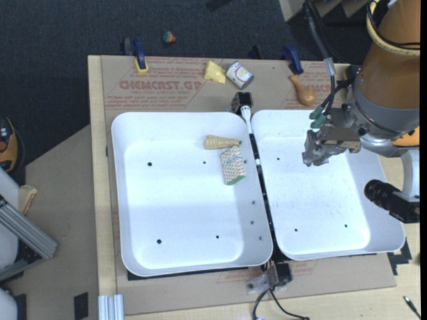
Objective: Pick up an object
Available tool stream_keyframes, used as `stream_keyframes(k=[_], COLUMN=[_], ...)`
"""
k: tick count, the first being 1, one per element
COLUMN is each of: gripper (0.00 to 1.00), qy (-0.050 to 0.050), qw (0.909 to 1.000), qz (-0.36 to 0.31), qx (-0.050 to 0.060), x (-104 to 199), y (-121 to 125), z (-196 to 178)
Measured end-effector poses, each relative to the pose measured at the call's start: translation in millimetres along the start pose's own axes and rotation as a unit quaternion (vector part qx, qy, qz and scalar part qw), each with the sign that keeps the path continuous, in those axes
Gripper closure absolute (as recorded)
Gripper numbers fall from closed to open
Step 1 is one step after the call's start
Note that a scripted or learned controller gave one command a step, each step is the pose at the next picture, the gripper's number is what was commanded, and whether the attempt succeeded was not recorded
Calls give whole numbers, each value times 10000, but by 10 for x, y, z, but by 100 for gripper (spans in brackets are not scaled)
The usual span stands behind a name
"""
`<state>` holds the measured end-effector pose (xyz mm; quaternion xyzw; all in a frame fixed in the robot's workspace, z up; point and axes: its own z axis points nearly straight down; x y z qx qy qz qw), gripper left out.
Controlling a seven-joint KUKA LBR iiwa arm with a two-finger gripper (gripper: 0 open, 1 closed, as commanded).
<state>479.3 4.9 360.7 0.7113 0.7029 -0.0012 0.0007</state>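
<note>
The gripper (319,153) hangs over the upper part of the right bin (320,239), near that bin's left wall, with the grey arm (390,59) reaching in from the right edge of the view; whether it is wide or narrow cannot be told from this slanted look down, and nothing can be seen held in it. The candidates for picking lie in the left bin (180,239), close to its upper right corner: a tan, cone-like piece (221,142) lying on its side, and just below it, touching or nearly so, a small patterned packet (232,165) with a green edge. Both sit close to the wall that the two bins share, which likely makes them awkward to approach, since the gripper would have to come down beside the rim. Judging from this, the arm has not yet started a pick and would need to cross leftward over the divider. On the bench (100,179) behind the bins lie a yellow wedge (215,73), a small printed box (239,75) whose label is too small to read, and a tan pear-shaped thing (303,89), all outside the bins and probably out of play. The brown board under the bins carries red lettering (160,84) that reads roughly "CHEMCAST", the remainder being unclear.
</note>
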Motion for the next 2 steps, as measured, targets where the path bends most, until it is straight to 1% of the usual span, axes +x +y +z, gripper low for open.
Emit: stream_keyframes(k=[1, 2], gripper=[100, 100], qy=[16, 21], qw=[10000, 10000], qz=[-78, -70], qx=[-24, -36], x=[483, 579], y=[118, -6], z=[-121, -567])
